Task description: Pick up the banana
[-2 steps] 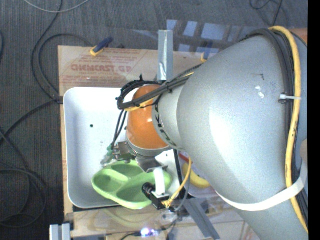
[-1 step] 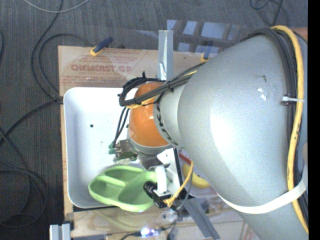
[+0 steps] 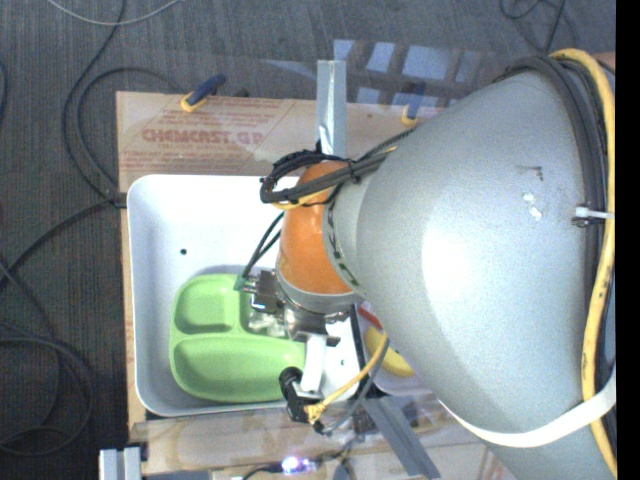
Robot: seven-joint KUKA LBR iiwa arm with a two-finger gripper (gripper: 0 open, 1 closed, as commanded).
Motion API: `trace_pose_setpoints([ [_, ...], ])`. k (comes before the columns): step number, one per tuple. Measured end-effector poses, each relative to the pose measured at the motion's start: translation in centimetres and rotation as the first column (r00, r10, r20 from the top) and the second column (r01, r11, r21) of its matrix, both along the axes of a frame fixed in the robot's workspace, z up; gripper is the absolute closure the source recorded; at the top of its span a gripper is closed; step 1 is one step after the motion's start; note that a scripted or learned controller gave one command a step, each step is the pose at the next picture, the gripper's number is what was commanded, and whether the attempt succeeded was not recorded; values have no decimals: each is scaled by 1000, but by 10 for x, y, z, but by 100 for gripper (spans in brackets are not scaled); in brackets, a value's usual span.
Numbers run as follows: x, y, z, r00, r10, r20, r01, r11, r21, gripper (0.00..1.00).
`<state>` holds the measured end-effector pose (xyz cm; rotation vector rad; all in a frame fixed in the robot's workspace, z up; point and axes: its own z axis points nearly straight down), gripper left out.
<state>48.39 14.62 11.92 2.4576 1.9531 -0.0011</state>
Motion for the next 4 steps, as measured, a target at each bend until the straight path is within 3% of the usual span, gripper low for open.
trace_pose_setpoints([
  [1,-1,-1,38,1000,8,-6,-8,1000,0,100],
  [3,-2,0,53,1000,11,-16,-11,1000,-2,100],
  [4,-1,61,86,974,-228,-4,228,974,-4,100],
])
